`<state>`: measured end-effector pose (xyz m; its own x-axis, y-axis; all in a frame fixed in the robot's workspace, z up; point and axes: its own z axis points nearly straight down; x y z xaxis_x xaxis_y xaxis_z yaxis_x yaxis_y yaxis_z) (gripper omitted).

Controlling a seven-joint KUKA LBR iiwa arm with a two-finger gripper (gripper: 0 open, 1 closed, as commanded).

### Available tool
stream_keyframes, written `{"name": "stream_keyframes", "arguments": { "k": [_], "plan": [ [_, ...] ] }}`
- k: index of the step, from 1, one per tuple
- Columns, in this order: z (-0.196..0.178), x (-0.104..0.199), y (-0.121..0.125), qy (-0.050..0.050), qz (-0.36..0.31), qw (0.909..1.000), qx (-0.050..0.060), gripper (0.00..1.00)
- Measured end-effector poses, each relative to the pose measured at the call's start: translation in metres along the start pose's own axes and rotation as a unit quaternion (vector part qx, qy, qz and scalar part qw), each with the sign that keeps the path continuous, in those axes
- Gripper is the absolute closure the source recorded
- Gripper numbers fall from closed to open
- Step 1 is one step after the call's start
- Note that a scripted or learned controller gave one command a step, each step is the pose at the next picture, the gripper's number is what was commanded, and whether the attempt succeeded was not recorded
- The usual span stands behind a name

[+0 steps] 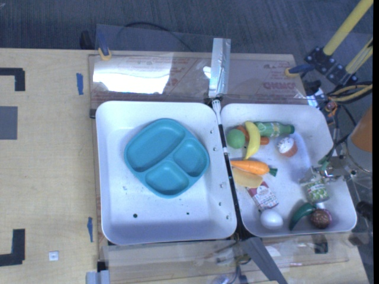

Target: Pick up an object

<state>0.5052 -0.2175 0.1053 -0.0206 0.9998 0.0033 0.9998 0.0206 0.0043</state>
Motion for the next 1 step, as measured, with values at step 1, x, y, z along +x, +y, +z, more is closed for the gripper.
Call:
{"name": "stream_keyframes", "arguments": {
  "k": [1],
  "plan": [
    [-0.1246, 0.0376, -0.0219, -0.003, 0.024, 0.9997, -0.002, 1.0]
  ]
}}
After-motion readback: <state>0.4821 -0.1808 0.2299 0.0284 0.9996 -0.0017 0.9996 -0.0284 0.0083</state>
